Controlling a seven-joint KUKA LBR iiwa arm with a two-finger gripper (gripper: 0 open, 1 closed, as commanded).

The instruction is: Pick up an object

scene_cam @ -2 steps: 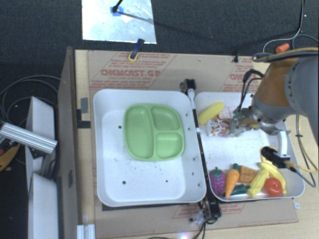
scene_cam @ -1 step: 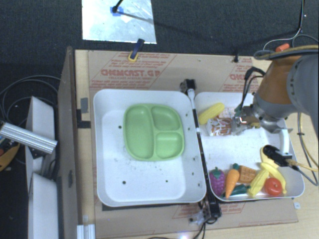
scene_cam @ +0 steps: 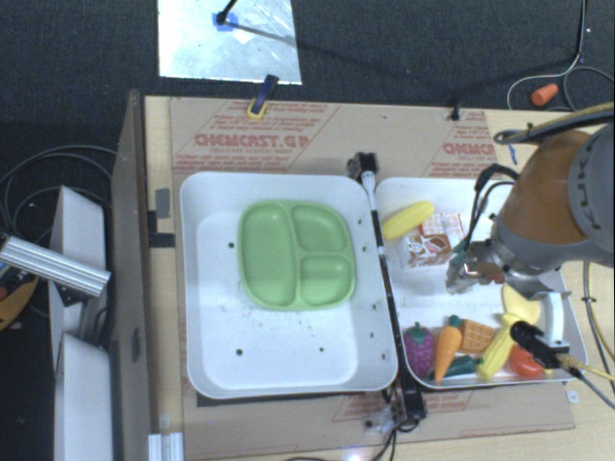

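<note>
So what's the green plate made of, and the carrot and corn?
The green plate looks like smooth moulded plastic: one even colour, rounded compartments, a soft sheen. The carrot and the corn look like toy plastic food, with bright flat colours, though they are too small to be sure.

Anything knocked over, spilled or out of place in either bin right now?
Nothing stands out. The green divided plate lies flat in the left bin; the toy foods, including the corn and carrot, stay inside the right bin.
</note>
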